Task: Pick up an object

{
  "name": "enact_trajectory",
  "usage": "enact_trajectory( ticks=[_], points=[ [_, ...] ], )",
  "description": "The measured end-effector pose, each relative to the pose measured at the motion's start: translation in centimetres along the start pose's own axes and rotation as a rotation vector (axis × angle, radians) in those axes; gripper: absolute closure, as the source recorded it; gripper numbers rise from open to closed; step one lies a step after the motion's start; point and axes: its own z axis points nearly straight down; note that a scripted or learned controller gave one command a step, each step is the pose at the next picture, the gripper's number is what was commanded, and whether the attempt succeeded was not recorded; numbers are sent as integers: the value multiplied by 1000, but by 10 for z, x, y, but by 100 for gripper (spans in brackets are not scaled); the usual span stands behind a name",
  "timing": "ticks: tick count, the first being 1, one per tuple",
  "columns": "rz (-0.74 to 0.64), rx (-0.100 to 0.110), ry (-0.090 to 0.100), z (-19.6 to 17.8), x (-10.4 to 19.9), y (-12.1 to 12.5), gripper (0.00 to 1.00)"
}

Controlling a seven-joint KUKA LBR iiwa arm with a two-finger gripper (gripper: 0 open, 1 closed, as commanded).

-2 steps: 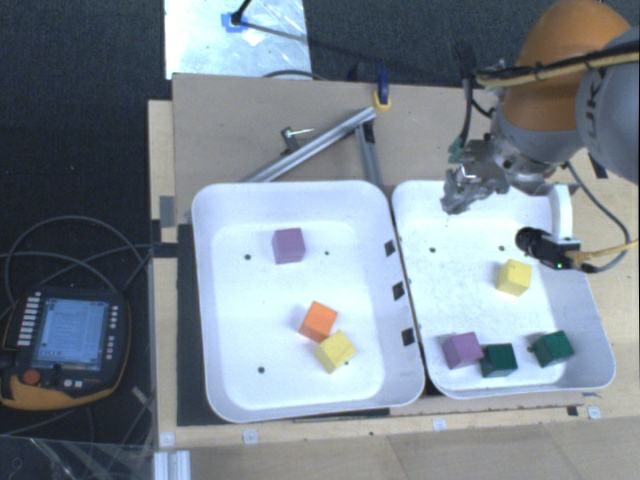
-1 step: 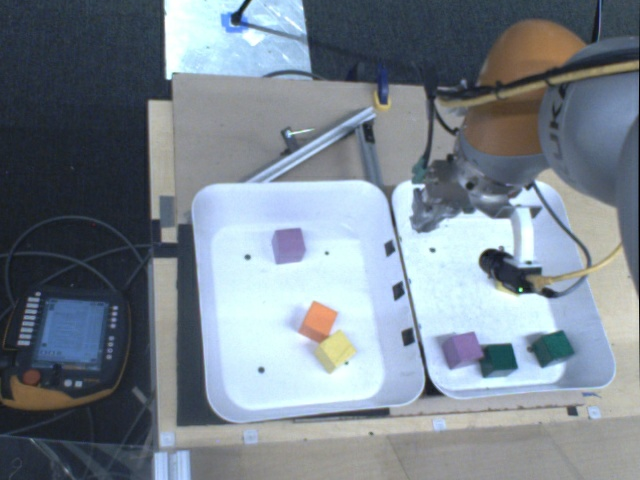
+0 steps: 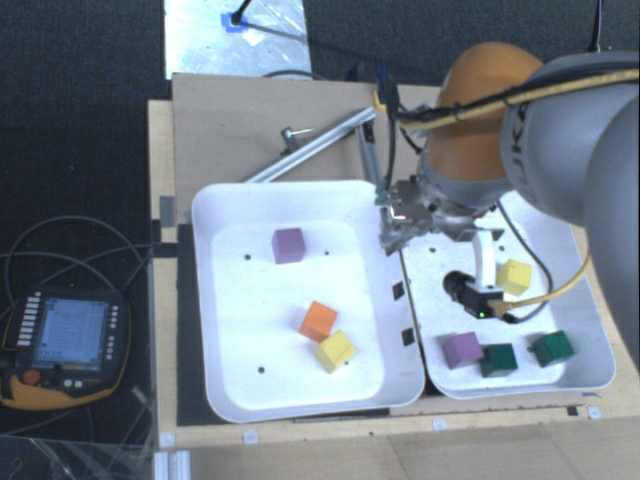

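Here the grey arm with its orange band comes in from the right, and its two-finger gripper (image 3: 394, 234) hangs low over the seam where the two shallow white plastic bins meet, toward the far end of that seam. Its tip reads as a dark tangle against the rims, so I cannot tell whether the claw is spread or pressed together. Nothing shows pinched in it.

No single object is marked out, so any of the small blocks would serve. In the left bin (image 3: 230, 298) a lone purple cube (image 3: 288, 245) sits toward the far side. Nearer the front, an orange cube (image 3: 318, 320) touches a yellow cube (image 3: 336, 350). In the right bin (image 3: 530, 380) a second yellow cube (image 3: 515, 276) lies about midway. Along the front wall stand a second purple cube (image 3: 462, 348), a dark green cube (image 3: 498, 359) just beside it, and a lighter green cube (image 3: 551, 348) a little apart.

The blocks look like painted wood or firm foam. They are probably light and stiff, with flat matt faces that should neither slip nor crush. The best hold is likely across two opposite flat faces, with the claw squared to the sides rather than the corners. The lone purple cube looks the easiest choice, since it has free floor on every side and lies near the gripper. The orange and yellow pair block each other on one side, and the front row crowds the wall.
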Motion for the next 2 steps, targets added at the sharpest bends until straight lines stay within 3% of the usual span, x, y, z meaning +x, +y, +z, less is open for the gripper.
enact_trajectory(
  ticks=[1,2],
  points=[
    [-1,-3,1,-15,48,-25,100],
    [6,-3,-1,-15,45,-24,0]
  ],
)
